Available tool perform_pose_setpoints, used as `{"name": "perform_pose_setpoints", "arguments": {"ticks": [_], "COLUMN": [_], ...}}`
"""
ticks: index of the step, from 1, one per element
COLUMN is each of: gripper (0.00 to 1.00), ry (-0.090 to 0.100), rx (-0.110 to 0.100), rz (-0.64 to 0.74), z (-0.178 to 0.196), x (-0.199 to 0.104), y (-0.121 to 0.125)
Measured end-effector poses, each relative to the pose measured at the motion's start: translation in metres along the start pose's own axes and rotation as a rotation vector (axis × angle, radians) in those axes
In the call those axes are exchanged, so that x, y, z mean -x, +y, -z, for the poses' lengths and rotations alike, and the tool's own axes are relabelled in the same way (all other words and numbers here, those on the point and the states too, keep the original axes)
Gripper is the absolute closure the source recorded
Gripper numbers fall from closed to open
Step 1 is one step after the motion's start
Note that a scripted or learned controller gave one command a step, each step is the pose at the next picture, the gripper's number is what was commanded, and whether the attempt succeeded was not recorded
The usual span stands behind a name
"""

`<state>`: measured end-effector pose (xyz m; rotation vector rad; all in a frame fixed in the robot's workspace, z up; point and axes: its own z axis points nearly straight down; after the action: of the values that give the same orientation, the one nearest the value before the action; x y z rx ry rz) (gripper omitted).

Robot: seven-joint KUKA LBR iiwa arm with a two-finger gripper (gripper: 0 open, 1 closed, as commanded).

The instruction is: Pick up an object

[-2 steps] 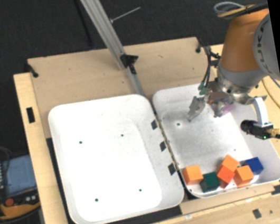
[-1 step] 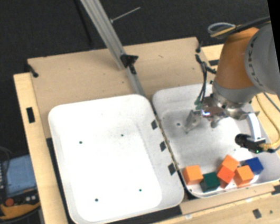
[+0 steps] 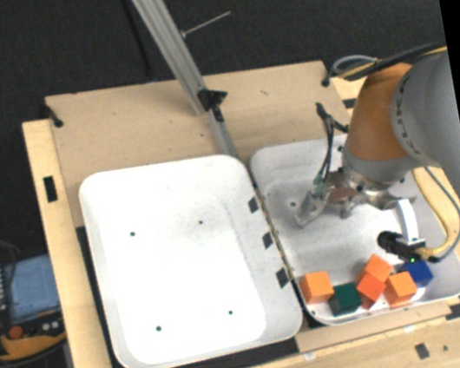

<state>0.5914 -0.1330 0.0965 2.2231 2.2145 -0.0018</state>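
Note:
Several small blocks lie along the front edge of the right bin (image 3: 298, 171): an orange cube (image 3: 317, 286), a dark green block (image 3: 346, 298), two more orange blocks (image 3: 373, 278) (image 3: 399, 288) and a blue block (image 3: 420, 271). My gripper (image 3: 311, 206) hangs over the middle of the right bin, well behind the blocks, pointing left. Nothing shows between its fingers.
The left bin (image 3: 181, 258) lies beside the right one, with black clips at the shared rim. A metal pole (image 3: 175, 47) slants up from the bench's back. The grey arm with its orange band (image 3: 378, 122) covers the right bin's far right corner. Cables lie off the bench at left.

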Motion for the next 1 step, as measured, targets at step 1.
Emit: {"name": "perform_pose_setpoints", "arguments": {"ticks": [1], "gripper": [1.00], "ry": [0.003], "rx": [0.006], "rz": [-0.009], "z": [0.0127], "x": [0.0002], "y": [0.0015]}}
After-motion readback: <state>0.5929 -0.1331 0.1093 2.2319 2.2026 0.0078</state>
